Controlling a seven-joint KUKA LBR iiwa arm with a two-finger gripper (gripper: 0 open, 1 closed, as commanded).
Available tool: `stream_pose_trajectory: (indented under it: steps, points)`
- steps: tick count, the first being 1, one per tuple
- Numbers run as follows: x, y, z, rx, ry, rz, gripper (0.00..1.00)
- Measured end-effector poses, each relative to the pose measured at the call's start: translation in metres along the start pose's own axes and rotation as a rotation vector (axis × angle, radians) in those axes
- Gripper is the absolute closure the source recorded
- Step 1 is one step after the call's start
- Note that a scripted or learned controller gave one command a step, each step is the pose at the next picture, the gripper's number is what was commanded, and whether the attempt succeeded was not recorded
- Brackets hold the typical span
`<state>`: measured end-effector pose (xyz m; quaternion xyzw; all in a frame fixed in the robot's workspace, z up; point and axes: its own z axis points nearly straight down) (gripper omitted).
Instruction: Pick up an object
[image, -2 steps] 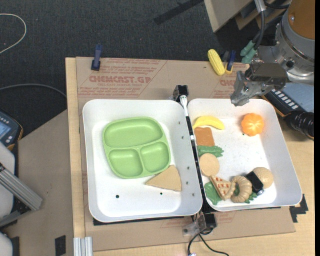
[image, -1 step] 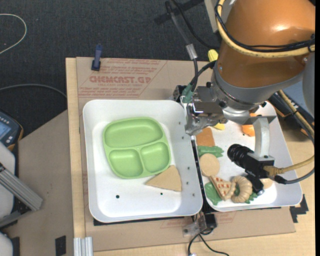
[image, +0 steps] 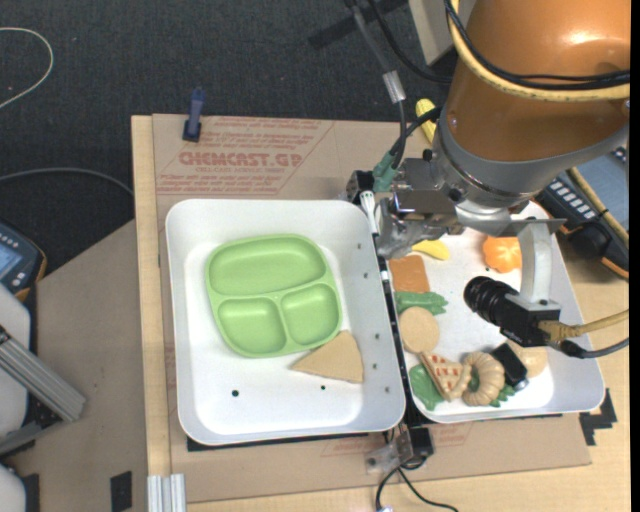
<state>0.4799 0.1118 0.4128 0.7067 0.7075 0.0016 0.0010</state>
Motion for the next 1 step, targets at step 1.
stream_pose_trajectory:
  steps: [1]
  points:
    - [0.0004,0.0006,-0.0102,-0.002,0.0,0.0,1.0]
